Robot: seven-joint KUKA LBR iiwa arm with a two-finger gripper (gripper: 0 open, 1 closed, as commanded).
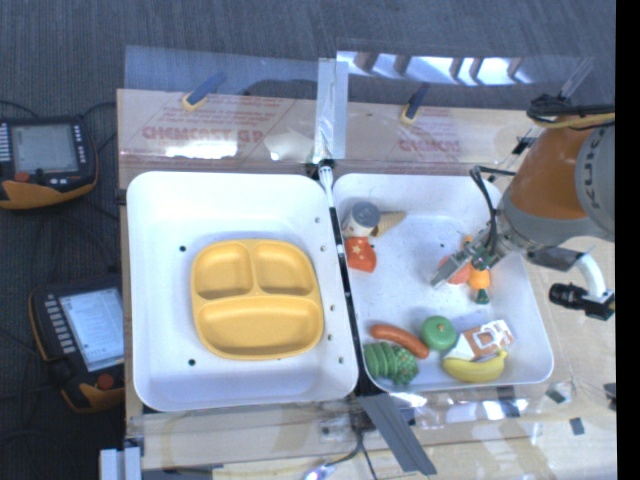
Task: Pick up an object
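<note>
Two white bins sit on our surface. Our jaws hang by a carrot. We cannot tell if they are open.

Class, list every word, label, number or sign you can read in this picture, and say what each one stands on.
Red print on the cardboard sheet behind the left bin: mirrored and blurred, not readable.
Red print on the cardboard behind the right bin: blurred, not readable.
Handheld screen, upper left: too small.
Tablet, lower left: too small.
Small box by the banana: print unreadable.

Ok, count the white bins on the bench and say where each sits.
2. The left bin holds the yellow tray; the right bin beside it holds the toy food, with the gripper inside.
</note>
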